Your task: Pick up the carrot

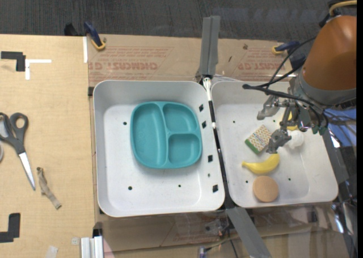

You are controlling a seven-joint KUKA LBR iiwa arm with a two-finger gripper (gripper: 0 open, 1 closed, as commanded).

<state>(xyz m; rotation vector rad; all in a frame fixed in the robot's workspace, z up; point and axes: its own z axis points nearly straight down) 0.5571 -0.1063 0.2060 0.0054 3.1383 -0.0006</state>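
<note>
The arm hangs over the right bin, with the tool low among the clutter near the bin's middle. This looks like the reach-and-settle step before a grasp. The tangle of metal and cables hides whether the tool is open or closed, so I cannot tell, and nothing shows held in it.

Nothing reads plainly as the carrot. The likeliest candidate is a yellow-orange sliver at the tool's 3 o'clock, touching or just beside it and partly covered. I cannot be sure of it.

The next move probably calls for centring on that sliver and staying off its neighbours. These are a speckled green-and-yellow pad at 9 o'clock, flat and squarish, a smooth curved banana at 6 o'clock, and a small white lump at 4 o'clock. A matte tan disc lies beyond the banana.

The left bin holds a glossy teal three-part plate. Both bins are hard, smooth white plastic.
</note>
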